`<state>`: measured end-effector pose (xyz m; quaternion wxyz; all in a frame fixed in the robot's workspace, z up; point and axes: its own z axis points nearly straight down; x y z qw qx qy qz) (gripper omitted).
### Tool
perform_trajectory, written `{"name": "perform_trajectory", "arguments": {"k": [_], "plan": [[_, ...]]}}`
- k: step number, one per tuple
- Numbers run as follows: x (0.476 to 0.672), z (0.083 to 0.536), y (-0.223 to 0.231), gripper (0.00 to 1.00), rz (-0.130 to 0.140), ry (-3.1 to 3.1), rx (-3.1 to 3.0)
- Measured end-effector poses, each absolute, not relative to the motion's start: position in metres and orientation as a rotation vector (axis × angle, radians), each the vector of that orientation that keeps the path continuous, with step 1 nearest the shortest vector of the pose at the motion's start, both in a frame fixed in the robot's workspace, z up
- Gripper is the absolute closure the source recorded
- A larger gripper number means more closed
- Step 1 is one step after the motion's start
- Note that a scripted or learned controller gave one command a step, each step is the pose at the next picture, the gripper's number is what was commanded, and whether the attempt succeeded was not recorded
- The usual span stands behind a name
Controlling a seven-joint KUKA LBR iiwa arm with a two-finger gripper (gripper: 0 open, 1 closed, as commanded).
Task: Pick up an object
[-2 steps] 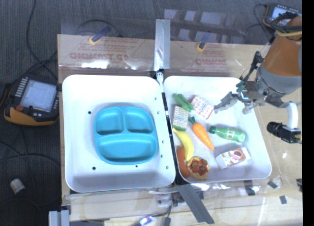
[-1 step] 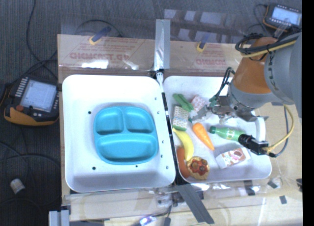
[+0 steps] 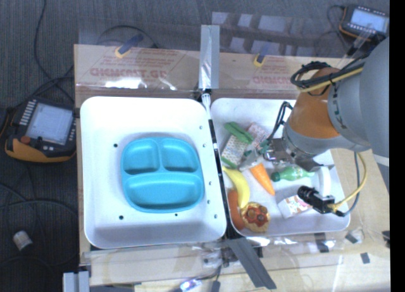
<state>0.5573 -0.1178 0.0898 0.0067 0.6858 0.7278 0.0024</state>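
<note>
The right bin holds a jumble of toy food. A yellow banana lies near its left wall, with an orange carrot just right of it. A green bottle lies beside the carrot. A green vegetable and a white-and-green packet rest at the back left. A round red and yellow item sits at the front. My gripper hangs low over the bin's middle, above the carrot's upper end and next to the bottle. The wrist hides what is under it.
The left bin carries a blue divided plate. A small white carton lies at the front right of the right bin. A pale pink packet sits beside the green vegetable. A pendant rests left of the bench.
</note>
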Motion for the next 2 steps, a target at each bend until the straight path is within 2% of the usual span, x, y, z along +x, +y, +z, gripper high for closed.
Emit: {"name": "perform_trajectory", "arguments": {"k": [1,2], "plan": [[0.558,0.099,-0.117,1.0,0.012,2.278,2.148],[0.57,0.22,-0.041,1.0,-0.007,2.048,2.383]]}}
